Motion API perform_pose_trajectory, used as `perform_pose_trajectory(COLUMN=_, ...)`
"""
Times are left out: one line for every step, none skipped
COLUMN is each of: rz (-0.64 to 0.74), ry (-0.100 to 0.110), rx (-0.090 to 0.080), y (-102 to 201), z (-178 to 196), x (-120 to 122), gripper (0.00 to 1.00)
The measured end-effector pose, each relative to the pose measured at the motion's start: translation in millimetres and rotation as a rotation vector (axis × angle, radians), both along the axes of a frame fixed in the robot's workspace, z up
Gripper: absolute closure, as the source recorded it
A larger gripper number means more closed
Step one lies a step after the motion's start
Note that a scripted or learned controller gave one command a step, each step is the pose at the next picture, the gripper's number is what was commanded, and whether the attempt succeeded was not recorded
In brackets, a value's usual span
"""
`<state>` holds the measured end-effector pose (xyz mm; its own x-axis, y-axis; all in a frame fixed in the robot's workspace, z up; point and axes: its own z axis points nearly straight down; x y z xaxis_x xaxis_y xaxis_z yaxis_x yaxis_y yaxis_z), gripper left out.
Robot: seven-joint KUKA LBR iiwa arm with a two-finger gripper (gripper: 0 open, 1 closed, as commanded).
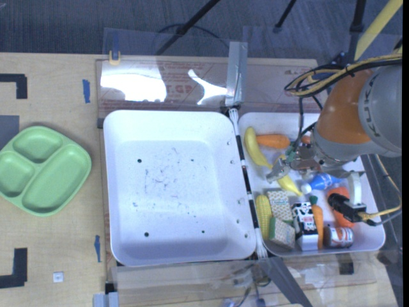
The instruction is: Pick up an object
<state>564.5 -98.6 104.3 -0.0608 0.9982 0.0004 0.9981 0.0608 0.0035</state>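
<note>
Toys [300, 203] lie unpicked in right bin [377, 238]; end effector [289, 164] low among them, grip state unclear, lift remaining.

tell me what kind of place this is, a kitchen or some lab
Most likely a robotics lab, not a kitchen: a grey and orange arm reaches over two white bins on a wooden bench, the right one full of toy food like a banana, with tripod legs behind.
</note>
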Motion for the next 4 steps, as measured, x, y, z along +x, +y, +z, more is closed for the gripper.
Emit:
perform_pose_trajectory(rz=-0.002, ry=-0.005, rx=0.0, y=-1, z=11, x=1, gripper=1.0)
perform_pose_trajectory(rz=-0.002, ry=-0.002, rx=0.0, y=-1, z=10, x=1, gripper=0.0)
perform_pose_trajectory(rz=-0.031, ry=-0.002, rx=0.001, y=-13, z=-17, x=-16, gripper=0.0)
perform_pose_trajectory(rz=-0.031, ry=-0.002, rx=0.0, y=-13, z=-18, x=-16, gripper=0.0)
